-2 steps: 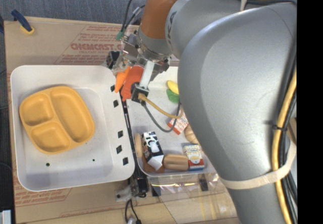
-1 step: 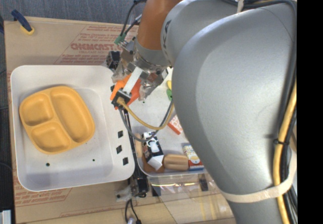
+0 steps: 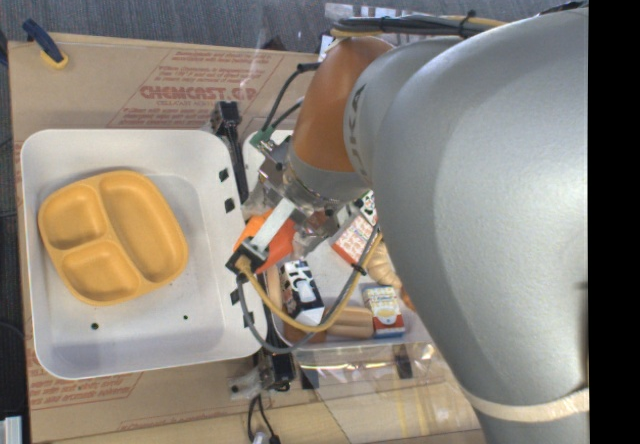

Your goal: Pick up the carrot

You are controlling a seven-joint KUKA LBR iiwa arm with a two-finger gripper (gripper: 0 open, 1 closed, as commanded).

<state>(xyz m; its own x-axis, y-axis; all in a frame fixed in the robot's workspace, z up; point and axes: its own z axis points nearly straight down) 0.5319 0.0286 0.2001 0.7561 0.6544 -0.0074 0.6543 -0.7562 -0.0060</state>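
Note:
The carrot (image 3: 259, 228) shows as an orange piece at the left edge of the right bin (image 3: 330, 357), close to the wall between the bins. My gripper (image 3: 283, 250) reaches down right over it, under the orange band of the wrist. The gripper's body covers most of the carrot, so whether it touches the carrot is unclear. The large grey arm hides much of the right bin.
A yellow three-compartment plate (image 3: 112, 234) lies in the left bin (image 3: 130, 347). Around the gripper in the right bin lie a red and white carton (image 3: 352, 242), a small box (image 3: 384, 309), a tan stick (image 3: 345, 324) and a black block (image 3: 302, 290). Cables run along the divider (image 3: 236, 182).

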